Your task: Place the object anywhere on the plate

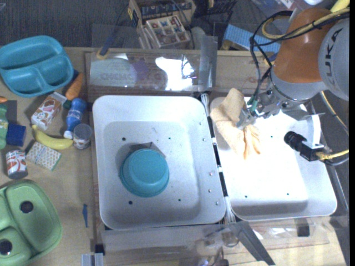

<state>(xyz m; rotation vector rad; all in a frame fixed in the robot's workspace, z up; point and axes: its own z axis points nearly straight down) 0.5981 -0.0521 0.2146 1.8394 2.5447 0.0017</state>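
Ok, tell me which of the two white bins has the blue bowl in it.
The left bin. The blue bowl sits upside down on its floor, while the right bin holds the pale cloth-like object under the gripper.

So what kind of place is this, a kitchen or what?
Likely a robot lab: a grey and orange arm over two white bins, toy food like a banana beside them.

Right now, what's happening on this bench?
A grey robot arm reaches in from the right, its claw down over a pale cloth-like object at the back left of the right bin. Whether it has a grip is unclear. The left bin holds a blue upturned bowl-like dish. Nothing has been placed on it yet.
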